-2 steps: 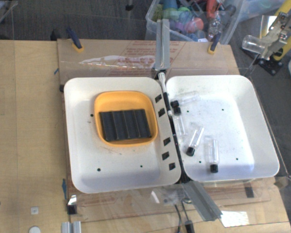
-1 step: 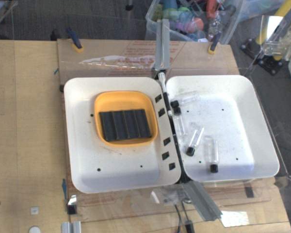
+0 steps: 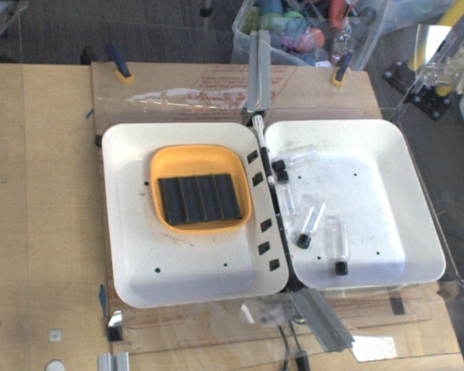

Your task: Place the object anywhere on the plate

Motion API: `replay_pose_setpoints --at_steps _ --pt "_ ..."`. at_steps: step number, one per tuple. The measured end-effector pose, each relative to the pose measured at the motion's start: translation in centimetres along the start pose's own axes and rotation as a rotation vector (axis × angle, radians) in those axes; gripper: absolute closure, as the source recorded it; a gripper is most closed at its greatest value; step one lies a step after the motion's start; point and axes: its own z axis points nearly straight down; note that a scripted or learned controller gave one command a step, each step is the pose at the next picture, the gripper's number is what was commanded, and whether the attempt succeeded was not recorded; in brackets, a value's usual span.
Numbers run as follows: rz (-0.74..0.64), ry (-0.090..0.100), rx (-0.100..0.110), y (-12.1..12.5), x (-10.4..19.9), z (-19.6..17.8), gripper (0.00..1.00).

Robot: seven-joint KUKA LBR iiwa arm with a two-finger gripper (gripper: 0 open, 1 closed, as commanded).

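1. On the tabletop (image 3: 39, 207), two white bins edge to edge: left bin (image 3: 124, 207) and right bin (image 3: 387, 176), rims touching along a strip of black tabs (image 3: 263, 203).
2. In the left bin, toward its far half: orange plate (image 3: 197, 154), rounded-square, raised rim, well clear of the bin's left and near walls, close to the shared edge.
3. On the plate, flat and inside its rim on all sides: black ribbed block (image 3: 199, 199), covering most of the plate's floor, with bare orange mainly along the far side.
4. In the right bin, left half: clear black-capped vials (image 3: 338, 243), lying scattered, one hard against the shared edge.
5. Open white floor across the right bin's right half and the left bin's near strip.
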Motion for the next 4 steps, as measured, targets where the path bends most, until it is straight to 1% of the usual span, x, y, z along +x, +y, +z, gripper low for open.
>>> replay_pose_setpoints --at_steps 1,2,3,4 --pt "-0.123 -0.001 0.001 0.14 -0.09 -0.06 1.0" --pt "-0.326 -0.001 0.0 0.13 -0.5 -0.04 1.0" --pt "-0.588 -0.002 -0.001 0.08 -0.49 -0.06 1.0" --pt "-0.957 -0.002 -0.002 0.08 -0.48 -0.03 1.0"
